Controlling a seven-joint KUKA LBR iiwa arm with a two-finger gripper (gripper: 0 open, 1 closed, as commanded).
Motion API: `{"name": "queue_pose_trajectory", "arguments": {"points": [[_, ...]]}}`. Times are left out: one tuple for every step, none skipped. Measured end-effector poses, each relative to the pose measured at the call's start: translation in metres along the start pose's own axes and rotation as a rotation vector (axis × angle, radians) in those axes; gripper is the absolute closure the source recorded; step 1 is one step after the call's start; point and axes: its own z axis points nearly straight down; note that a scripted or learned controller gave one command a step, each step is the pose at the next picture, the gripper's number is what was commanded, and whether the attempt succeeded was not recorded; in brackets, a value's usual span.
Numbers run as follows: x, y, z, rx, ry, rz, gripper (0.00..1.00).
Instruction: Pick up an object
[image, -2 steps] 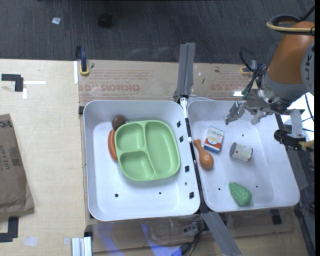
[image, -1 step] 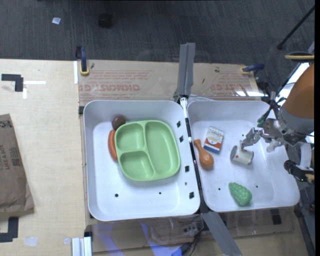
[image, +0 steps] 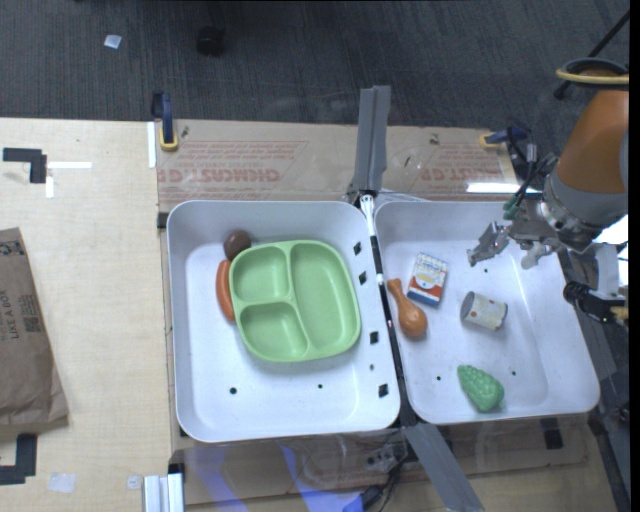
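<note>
My gripper (image: 510, 247) hangs over the upper right part of the right bin (image: 560, 390), its two fingers spread open with nothing between them. Below and left of it lie a small grey and white can (image: 484, 311) on its side, a white, blue and red carton (image: 428, 279), an orange-brown chicken drumstick toy (image: 407, 311) by the bin's left wall, and a green bumpy object (image: 481, 387) near the front. The arm's orange band shows at the right edge above the wrist.
The left bin (image: 290, 405) holds a green divided plate (image: 296, 298), with an orange hot dog shape (image: 224, 290) and a dark brown round piece (image: 237, 244) tucked at its left side. A grey divider bar (image: 372, 140) runs between the bins. A brown paper bag (image: 25, 330) lies far left.
</note>
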Motion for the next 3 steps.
{"name": "queue_pose_trajectory", "arguments": {"points": [[0.012, -0.068, 0.079, 0.002, 0.001, -0.138, 0.00], [0.011, -0.067, 0.070, 0.002, 0.001, -0.135, 1.00], [-0.001, -0.121, 0.069, 0.003, 0.002, -0.250, 1.00]]}}
